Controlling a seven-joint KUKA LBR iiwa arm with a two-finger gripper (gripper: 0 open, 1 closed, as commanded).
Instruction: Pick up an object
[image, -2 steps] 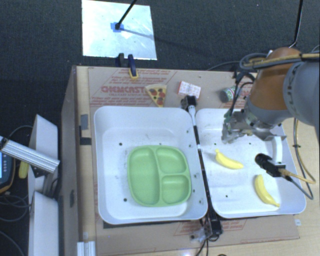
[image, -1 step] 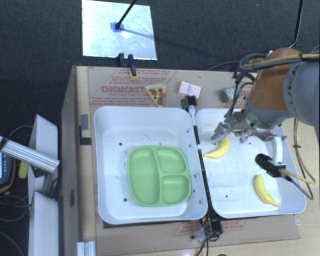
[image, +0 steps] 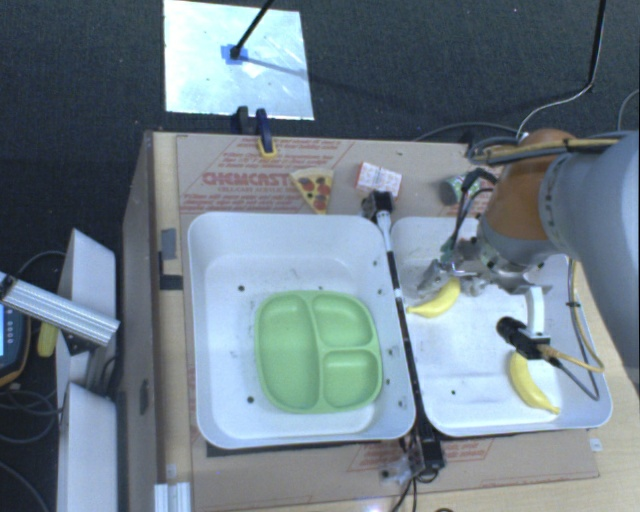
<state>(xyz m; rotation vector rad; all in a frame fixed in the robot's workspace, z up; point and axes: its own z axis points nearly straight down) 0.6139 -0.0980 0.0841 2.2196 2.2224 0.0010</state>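
Found two shallow white bins side by side on the bench. Saw a pale green divided plate (image: 320, 350) lying flat in the left bin (image: 215, 300), toward its near right corner (three compartments, one large and two smaller). Counted two yellow bananas in the right bin (image: 460, 385). Spotted the upper banana (image: 438, 301) close to the bin's left wall, curved and tilted up toward the right. Spotted the lower banana (image: 530, 385) well apart from it, near the right wall, pointing toward the near corner. Traced the grey arm (image: 600, 210) in from the right, with its orange band (image: 520, 195) above the wrist. Placed the gripper (image: 455, 278) low over the far half of the right bin, just above the upper banana's raised end. Could not tell touching from hovering there, nor open from closed (too small and cluttered at that spot). Noticed a toy pizza slice (image: 313, 189) and a small white card (image: 379, 178) on the cardboard beyond the bins.
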